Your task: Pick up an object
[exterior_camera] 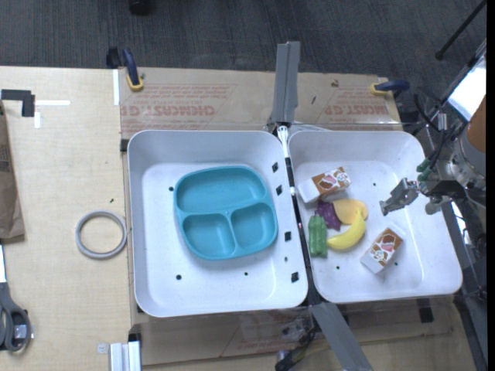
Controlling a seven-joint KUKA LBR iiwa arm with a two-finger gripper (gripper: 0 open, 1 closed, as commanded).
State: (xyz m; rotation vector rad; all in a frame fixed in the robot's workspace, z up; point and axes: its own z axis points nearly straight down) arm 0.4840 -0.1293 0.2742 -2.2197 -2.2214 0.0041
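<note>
Camera view is looking down on the right bin (445,280), where a cluster of small objects is lying toward its left half: a yellow banana (349,229) is curving along the floor, a purple piece (330,213) is touching its upper left side, and a green piece (317,236) is lying just beside both, close to the wall that divides the bins. A small carton (330,182) with a brown and white print is sitting just above the purple piece, and a second carton (382,250) of the same print is resting to the right of the banana, slightly apart from it. The gripper (396,197) is hanging over the right half of this bin, above and to the right of the banana and just above the second carton, with nothing showing between its fingers; whether they are spread or closed is too small to tell. The grey arm (456,178) is reaching in from the right edge. In the left bin (143,230) a blue divided tray (226,212) is lying with its three compartments facing up. On the wooden bench (54,168) left of the bins a ring of tape (101,233) is lying flat, and a pair of scissors (13,323) is lying near the lower left corner.
</note>
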